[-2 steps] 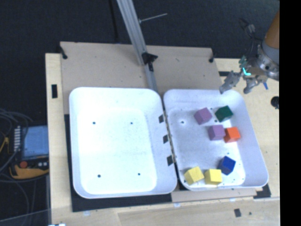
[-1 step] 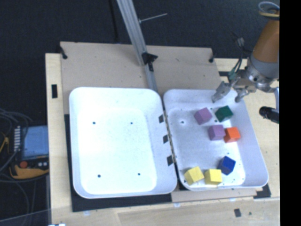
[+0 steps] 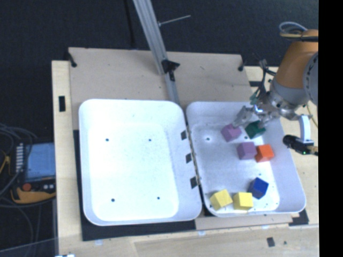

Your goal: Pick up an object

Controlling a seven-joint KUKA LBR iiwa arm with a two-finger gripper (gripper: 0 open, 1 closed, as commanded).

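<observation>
The likeliest target is the green block [image 3: 254, 129], which lies in the upper part of the right bin [image 3: 284, 194], directly under the tool [image 3: 252, 116]; a pink-purple block [image 3: 231, 132] sits just beside it to the left. Whether the tool is released or clenched cannot be told from this slanted view, and nothing shows the green block actually gripped, so the step in hand reads as the approach or descent onto it, not a lift. The next move would call for a clean closure on the green block alone, without nudging the pink-purple neighbour, and then a straight rise clear of the bin wall. Further down the same bin lie a second purple block [image 3: 246, 150] touching an orange block [image 3: 264, 153], then a blue block [image 3: 259, 187], and two yellow blocks [image 3: 221, 199] [image 3: 243, 200] near the front edge. The left bin [image 3: 86, 143] sits alongside on the counter [image 3: 206, 74].
</observation>
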